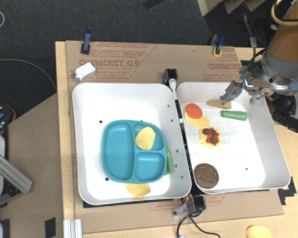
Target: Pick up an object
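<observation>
My gripper (240,98) hovers over the back of the right bin (268,148), open, with nothing between its fingers. Its left fingertip (227,97) is right by a flat tan piece (217,103). A green pod (233,115) lies just in front of the gripper. Further left in that bin are an orange-red round piece (193,111), a yellow slice with red dots (210,137) and a brown round patty (206,175) near the front edge.
The left bin (84,133) holds a teal divided plate (121,150) with a yellow piece (145,138) in it, another yellow piece (138,189) in front and a green strip (169,161) beside it. A white block (84,72) lies on the board behind.
</observation>
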You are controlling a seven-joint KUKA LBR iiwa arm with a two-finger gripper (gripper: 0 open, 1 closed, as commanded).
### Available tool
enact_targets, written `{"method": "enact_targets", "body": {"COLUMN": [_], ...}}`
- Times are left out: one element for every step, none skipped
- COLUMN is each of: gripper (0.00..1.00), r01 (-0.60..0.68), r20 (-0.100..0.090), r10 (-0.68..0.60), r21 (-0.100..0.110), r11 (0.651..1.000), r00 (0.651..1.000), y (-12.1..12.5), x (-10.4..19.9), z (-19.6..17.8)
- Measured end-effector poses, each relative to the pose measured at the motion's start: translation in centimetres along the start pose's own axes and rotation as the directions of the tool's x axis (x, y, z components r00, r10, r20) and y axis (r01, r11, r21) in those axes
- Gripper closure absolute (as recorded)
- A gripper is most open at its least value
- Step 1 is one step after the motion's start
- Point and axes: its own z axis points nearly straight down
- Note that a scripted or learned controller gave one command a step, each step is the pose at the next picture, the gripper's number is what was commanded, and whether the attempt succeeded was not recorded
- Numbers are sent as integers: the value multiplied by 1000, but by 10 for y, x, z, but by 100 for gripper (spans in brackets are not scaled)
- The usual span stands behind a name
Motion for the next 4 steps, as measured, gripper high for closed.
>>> {"method": "enact_targets", "body": {"gripper": [0,0,100,100], "r01": [4,8,1,9], "r20": [0,-3,-1,-2], "r10": [-4,-8,-1,-9], "r21": [-4,4,0,-4], "r11": [1000,1000,1000,1000], "r00": [1000,1000,1000,1000], "y": [-24,-66,-64,-77], "x": [37,111,107,200], "z": [-41,-51,-61,-95]}}
